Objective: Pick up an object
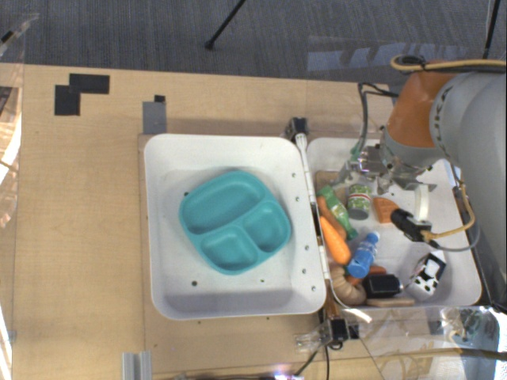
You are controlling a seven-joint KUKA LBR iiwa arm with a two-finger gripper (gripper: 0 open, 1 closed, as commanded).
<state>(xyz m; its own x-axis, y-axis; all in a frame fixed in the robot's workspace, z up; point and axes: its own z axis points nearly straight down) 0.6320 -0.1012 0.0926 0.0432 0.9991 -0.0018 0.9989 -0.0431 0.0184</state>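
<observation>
Clutter lies in the right bin [464,279], mostly along its left edge, the edge it shares with the left bin [157,212]. A green bottle [333,206] lies against that edge at a slant. An orange carrot [337,241] lies just beside the bottle, toward the near edge. A blue bottle [362,256] touches the carrot's right side and is tilted, with its cap pointing toward the bin's middle.

At the near left corner sits a tan rounded thing [347,288], perhaps a wooden spoon. A small black block [383,284] lies against its right side. Farther right along the near edge lies a black-and-white toy [428,272], apart from the rest.

The grey arm [475,125] reaches in over the bin's far right corner. Its gripper [367,177] hangs over the far half of the bin, closer to the left edge than to the right. How far the gripper is open cannot be told, and nothing can be seen in its grasp.

Just below the gripper stands a small jar with a green label [358,201], upright and close to the green bottle. This jar is the object nearest the gripper. A small orange piece [386,209] lies just right of the jar.

The left bin holds a teal divided plate [234,222], flat in its middle and turned at an angle to the bin's edges. Both bins rest on the wooden bench [79,252].
</observation>
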